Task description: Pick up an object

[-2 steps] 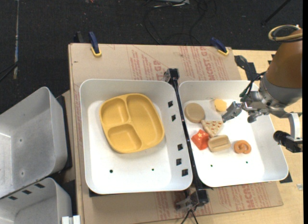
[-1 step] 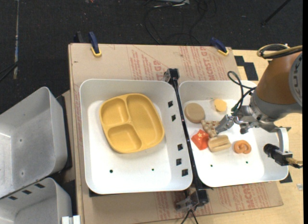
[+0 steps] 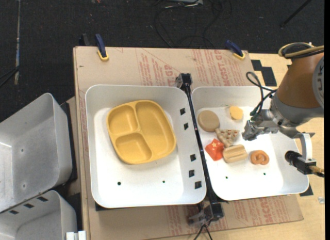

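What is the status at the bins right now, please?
Gripper low over right bin, holding nothing visible. Nearest: waffle piece. Food items clustered close. Yellow plate in left bin.

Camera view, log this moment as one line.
tool low in right bin | beside toy foods | nothing seen held | yellow plate in left bin

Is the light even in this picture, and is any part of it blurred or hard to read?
Camera view: soft, even light; the yellow plate and the food pieces are sharp, with faint shadows. The white right bin is bright with little surface detail. The gripper is small, dark and slightly blurred.
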